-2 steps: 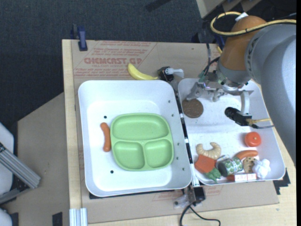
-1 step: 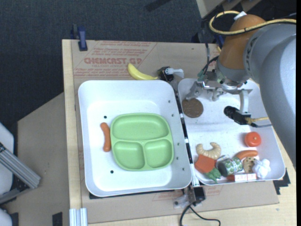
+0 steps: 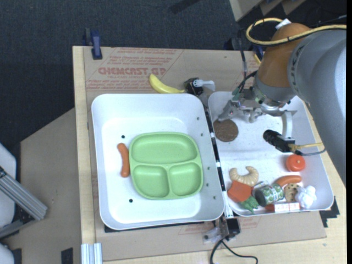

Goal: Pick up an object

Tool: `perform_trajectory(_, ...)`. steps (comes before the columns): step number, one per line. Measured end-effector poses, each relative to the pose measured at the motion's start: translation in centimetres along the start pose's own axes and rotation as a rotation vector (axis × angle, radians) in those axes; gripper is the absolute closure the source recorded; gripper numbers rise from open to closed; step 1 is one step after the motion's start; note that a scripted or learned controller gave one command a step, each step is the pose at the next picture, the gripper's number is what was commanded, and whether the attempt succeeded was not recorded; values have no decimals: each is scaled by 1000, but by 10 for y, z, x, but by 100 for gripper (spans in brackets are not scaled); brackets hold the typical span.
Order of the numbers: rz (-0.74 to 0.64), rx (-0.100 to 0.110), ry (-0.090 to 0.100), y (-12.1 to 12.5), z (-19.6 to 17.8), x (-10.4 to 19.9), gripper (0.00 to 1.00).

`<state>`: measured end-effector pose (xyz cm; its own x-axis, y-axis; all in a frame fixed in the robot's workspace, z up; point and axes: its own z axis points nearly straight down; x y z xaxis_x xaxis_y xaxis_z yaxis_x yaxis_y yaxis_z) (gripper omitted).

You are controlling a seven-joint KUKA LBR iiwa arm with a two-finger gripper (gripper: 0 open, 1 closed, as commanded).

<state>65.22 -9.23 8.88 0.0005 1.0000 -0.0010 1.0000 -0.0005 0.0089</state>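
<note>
My gripper [image 3: 237, 116] hangs over the back left corner of the right bin [image 3: 313, 147], its metal fingers spread open with nothing between them. Just below it a flat brown disc [image 3: 225, 131] lies on the bin floor, close to the left wall. Nearer the front of this bin lie a tan croissant [image 3: 245, 175], a red block [image 3: 238, 191], a green leafy piece [image 3: 251, 204], a dark can [image 3: 269, 194], a red sausage [image 3: 287, 180] and a small orange round item [image 3: 295, 163].
In the left bin [image 3: 104, 125] sit a green divided plate [image 3: 165, 165] and an orange sausage [image 3: 124, 159] beside it. A banana [image 3: 165, 86] and a small black-and-white item [image 3: 197, 84] rest on the cardboard behind the bins.
</note>
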Motion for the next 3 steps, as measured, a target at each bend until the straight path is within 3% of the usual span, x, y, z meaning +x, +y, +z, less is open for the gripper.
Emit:
perform_trajectory(1,-3,2,0,17,1,-1,0)
perform_trajectory(3,1,1,0,-2,0,-1,0)
